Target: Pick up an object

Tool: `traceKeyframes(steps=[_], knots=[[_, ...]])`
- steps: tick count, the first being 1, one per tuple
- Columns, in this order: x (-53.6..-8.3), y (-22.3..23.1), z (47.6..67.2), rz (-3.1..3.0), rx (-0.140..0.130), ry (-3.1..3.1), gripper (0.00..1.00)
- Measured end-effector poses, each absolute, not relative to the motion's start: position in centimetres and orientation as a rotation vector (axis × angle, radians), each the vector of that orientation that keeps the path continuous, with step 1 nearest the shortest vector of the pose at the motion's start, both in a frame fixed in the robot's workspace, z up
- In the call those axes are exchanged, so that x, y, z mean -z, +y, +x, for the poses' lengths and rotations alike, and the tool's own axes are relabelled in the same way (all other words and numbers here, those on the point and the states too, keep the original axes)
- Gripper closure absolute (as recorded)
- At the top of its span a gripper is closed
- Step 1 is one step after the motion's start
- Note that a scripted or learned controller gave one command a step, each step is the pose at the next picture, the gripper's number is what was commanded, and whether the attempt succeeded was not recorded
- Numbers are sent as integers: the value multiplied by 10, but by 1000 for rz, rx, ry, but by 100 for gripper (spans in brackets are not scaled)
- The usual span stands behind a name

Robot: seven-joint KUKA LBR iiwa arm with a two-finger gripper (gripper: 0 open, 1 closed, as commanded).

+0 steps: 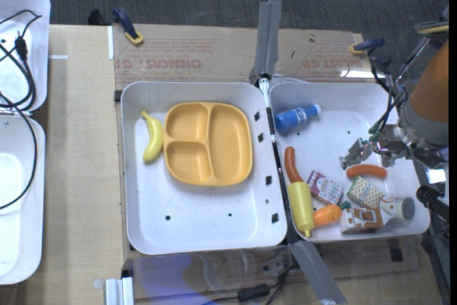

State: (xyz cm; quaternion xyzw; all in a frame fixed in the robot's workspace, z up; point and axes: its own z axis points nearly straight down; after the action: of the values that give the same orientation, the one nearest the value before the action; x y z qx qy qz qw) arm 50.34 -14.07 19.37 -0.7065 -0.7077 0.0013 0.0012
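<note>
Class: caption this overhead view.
Gripper hovers over right bin toys; banana beside yellow tray in left bin.

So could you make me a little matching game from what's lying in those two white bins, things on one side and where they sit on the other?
Things:
1. banana
2. blue bottle
3. yellow mustard bottle
4. divided yellow plate

Places:
A. top of the right bin, near the divider
B. middle of the left bin
C. left bin, beside the plate's left edge
D. right bin, lower left, next to the orange carrot

Pairs: 1-C, 2-A, 3-D, 4-B
</note>
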Motion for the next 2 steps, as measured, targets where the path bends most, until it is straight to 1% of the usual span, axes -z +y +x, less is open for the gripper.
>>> traceKeyframes(steps=[1, 2], knots=[[-191, -27, 508, -2397, -4, -2028, 0], [-169, -124, 520, -2335, -6, -2099, 0]])
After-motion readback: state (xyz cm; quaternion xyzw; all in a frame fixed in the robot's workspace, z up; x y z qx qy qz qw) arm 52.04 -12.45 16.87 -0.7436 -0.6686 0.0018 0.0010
